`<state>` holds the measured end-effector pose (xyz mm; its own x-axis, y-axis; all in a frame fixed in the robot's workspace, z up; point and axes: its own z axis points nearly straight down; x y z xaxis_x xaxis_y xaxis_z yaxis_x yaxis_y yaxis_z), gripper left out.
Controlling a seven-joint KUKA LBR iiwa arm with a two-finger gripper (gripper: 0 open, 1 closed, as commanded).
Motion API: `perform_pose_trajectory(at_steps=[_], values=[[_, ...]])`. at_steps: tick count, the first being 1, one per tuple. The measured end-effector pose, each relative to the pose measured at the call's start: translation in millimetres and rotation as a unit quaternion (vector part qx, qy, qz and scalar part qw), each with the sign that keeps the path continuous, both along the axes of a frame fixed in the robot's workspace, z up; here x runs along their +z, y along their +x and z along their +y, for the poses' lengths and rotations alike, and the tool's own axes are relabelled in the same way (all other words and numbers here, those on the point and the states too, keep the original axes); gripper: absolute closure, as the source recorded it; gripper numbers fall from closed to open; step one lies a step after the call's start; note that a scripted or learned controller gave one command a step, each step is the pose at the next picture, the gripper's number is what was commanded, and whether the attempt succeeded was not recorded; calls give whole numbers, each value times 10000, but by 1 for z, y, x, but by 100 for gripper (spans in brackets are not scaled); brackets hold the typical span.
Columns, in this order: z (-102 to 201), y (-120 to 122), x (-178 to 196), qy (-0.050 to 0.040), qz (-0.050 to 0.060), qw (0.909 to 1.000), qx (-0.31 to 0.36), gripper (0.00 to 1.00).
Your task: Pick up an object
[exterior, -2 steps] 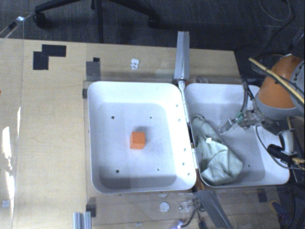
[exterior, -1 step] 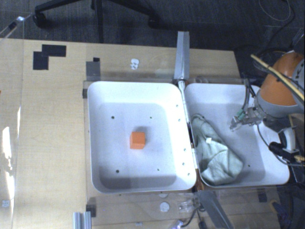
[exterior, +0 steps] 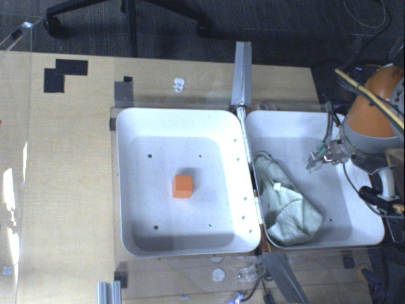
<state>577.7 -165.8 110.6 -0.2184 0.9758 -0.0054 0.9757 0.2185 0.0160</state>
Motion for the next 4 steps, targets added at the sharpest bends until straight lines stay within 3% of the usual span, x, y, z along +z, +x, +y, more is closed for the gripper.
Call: perform_pose_trajectory(at_steps=[1,2,4], values=[[2,64,55,3,74,9982,603,100],[8,92,49,-12,64,9934,1141,100],[5,92,59,-13,70,9911,1332,100]])
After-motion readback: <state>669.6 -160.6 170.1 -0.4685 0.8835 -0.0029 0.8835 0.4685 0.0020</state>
